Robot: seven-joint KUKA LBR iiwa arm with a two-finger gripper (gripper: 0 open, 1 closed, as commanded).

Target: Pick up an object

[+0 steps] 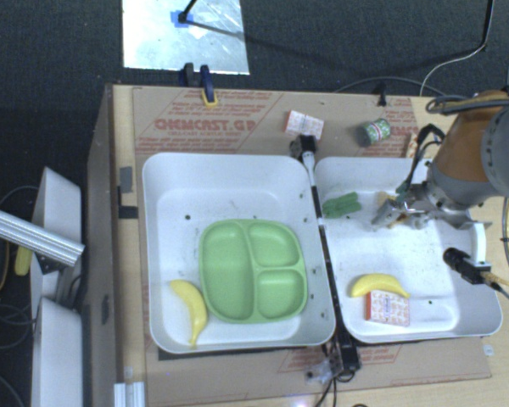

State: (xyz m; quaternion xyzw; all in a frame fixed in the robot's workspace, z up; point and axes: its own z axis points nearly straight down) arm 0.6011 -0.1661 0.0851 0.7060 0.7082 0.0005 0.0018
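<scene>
Nearest the gripper (396, 214) lies the small green oblong block (340, 203), in the upper left part of the right-hand white bin (479, 312), close to the divider between the two bins, so we take it as the likeliest target. Its long axis runs roughly left to right across the frame, with the right end tipped slightly upward. To take it well, we would bring the fingers down across its short width, square to that axis, and keep clear of the bin wall just to its left. The gripper hovers to the right of the block, apart from it, low over the bin floor; we cannot tell whether its jaws are spread or pressed together, and nothing shows between them. Lower in the same bin sit a yellow plastic banana (378, 286) and a small red and white box (388, 308), touching. In the left white bin (165, 227) rest a pale green divided plate (254, 270) and a second yellow banana (191, 309).
</scene>
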